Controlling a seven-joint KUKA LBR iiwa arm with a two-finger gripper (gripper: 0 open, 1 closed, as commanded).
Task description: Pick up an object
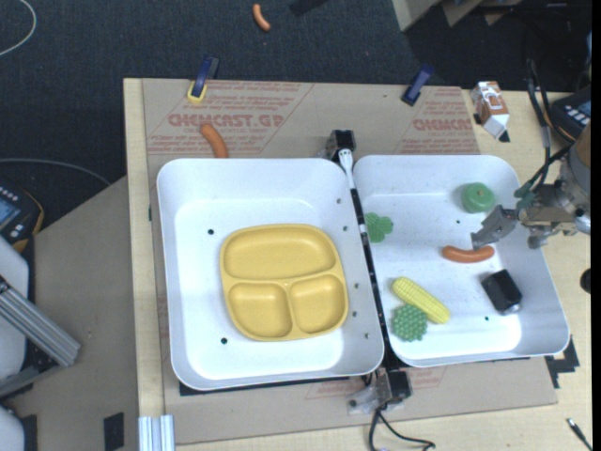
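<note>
**Arm hangs over the right bin, sausage just beneath the jaws**

We're looking down on a pale brown worktop (282, 111), a board printed with faded red lettering, pinned at its far edge by two blue clamps (201, 78). Around it, dark carpet floor (113, 26), with a small orange piece (261, 16) lying loose out there. A stray orange sausage (215, 140) sits on the board itself, just beyond the left bin.

Two white bins, side by side and touching along the middle. The left bin (188, 252) carries a yellow divided plate (282, 280), three compartments, sitting square in the centre.

Over to the right bin (535, 327), and it's busier here. A green leafy piece (378, 225) near the dividing edge. A round green item (477, 196) towards the far side. A yellow corn cob (421, 300) lies on a slant, with a green bumpy piece (408, 322) touching its near end. A black block (501, 290) sits towards the right wall. And between them all, the orange-red sausage (468, 253), flat on the bin floor.

Now the gripper (507, 222) — reaching in from the right, over the right bin's right side. One grey finger (492, 225) slopes down towards the sausage, its tip just above and beside the sausage's right end. How wide the jaws stand, I can't tell; nothing visibly sits between them.

At the far right corner, a small white and orange box (490, 107) rests on the worktop.
</note>
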